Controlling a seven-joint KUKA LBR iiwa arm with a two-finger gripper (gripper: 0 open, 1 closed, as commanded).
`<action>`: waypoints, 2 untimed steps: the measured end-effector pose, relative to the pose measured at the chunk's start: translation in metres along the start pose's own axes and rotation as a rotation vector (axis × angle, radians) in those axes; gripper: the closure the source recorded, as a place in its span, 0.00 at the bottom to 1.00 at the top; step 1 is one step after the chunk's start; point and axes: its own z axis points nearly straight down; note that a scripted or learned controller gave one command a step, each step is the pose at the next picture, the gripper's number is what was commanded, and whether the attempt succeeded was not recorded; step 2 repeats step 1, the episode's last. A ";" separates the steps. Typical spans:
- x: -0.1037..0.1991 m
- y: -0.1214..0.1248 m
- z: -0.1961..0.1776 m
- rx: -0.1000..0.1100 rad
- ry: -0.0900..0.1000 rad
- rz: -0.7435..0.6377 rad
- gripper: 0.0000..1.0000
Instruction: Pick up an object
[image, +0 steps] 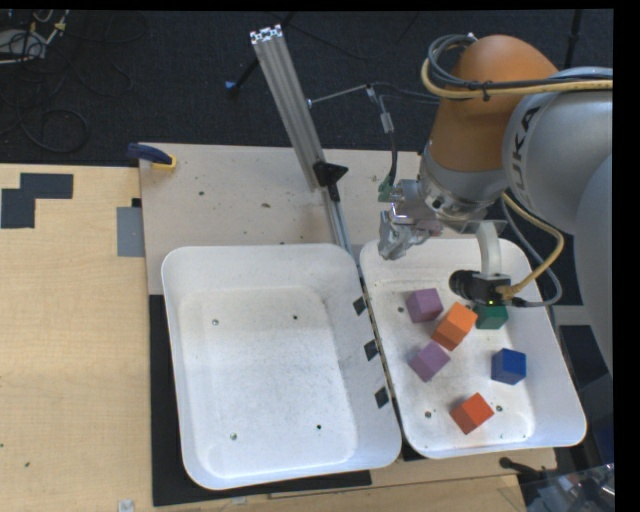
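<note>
1. The upper purple cube (424, 304), the nearest block, is seen just below and slightly right of the claw (392, 243), in the right bin (560, 420).
2. No thing is held; whether the claw is released cannot be told.
3. The orange cube (456, 325) lies farther along that line.

Partial dark letters, perhaps "KU", on the grey arm (560, 130) casing, no other legible text
</note>
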 end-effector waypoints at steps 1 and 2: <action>0.053 -0.001 -0.003 -0.002 0.000 0.000 1.00; 0.053 -0.001 -0.003 -0.002 0.000 0.000 1.00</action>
